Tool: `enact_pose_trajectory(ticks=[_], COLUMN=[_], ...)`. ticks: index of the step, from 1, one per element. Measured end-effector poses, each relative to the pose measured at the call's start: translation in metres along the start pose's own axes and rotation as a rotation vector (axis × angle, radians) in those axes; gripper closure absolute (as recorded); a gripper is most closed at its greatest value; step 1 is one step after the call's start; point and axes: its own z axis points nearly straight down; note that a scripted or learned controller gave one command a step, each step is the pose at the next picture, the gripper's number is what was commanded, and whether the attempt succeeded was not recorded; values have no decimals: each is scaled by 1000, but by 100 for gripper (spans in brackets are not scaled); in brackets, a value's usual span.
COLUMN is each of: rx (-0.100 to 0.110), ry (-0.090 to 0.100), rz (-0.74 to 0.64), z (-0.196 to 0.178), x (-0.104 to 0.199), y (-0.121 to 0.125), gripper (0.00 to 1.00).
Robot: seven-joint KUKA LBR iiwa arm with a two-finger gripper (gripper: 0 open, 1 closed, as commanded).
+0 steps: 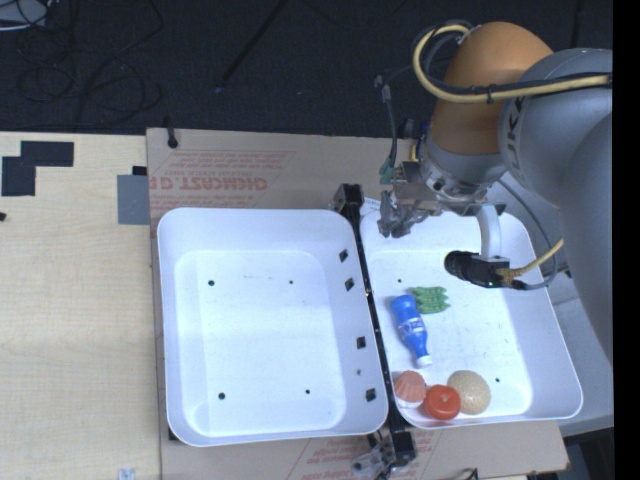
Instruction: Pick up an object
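My gripper (394, 223) hangs over the far left corner of the right bin (556, 360), below the orange-banded wrist. A blue bottle (408, 330) with a white cap lies in the middle of that bin, nearer to the camera than the gripper. Just right of the bottle's top sits a small green object (430, 299). At the near edge, a pink round object (409, 387), a red ball-like object (441, 402) and a beige round object (469, 391) are huddled together. The gripper stands apart from all of them.
The left bin (190, 268) lies beside the right one, with a black divider strip (362, 298) between them. A black cable end (478, 267) from the arm hangs over the right bin's far side. Cardboard (250, 168) lies under both bins.
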Motion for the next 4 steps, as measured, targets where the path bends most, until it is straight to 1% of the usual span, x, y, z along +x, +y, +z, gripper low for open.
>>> enact_pose_trajectory(ticks=[1,2,3,4], rx=[4,5,6,18], ry=[0,0,-1,-4], rz=[3,2,2,5], z=[-13,-22,-19,152], x=[45,103,168,189], y=[13,13,13,-3], gripper=[100,100,100,100])
